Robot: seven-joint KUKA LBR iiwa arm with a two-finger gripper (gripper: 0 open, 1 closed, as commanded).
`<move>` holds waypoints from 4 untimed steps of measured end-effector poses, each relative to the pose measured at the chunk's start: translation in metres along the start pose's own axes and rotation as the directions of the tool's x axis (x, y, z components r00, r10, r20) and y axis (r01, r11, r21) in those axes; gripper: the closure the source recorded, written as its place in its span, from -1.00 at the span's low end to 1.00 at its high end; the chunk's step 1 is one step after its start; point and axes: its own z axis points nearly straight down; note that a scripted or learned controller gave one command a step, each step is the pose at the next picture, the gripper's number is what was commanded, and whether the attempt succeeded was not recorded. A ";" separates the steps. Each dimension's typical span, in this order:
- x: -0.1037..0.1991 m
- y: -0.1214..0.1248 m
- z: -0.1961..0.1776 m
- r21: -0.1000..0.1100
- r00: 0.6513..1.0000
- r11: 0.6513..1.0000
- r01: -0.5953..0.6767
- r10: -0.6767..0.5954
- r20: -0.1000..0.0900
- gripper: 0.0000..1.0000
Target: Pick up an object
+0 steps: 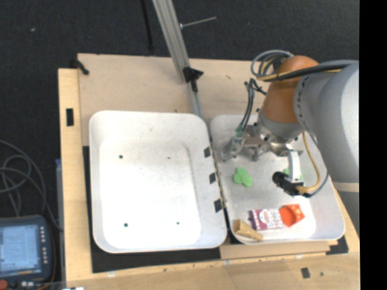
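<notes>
Here the pincer (233,148), its state impossible to tell, hangs just above-left of the green object (243,176).

Robotics lab — plywood bench (145,89), two white bins (151,180), aluminium camera mast (172,32), control pendant (23,252) — cables on dark carpet

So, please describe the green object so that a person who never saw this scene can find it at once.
Look at the right white bin, the one under the grey arm. The green object lies near that bin's left side, below the hand. It is the one green thing; the purple carton and orange piece lie nearer the front edge.
</notes>
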 end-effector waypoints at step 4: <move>-0.006 0.003 -0.191 -0.009 1.000 1.000 0.007 -0.007 -0.001 1.00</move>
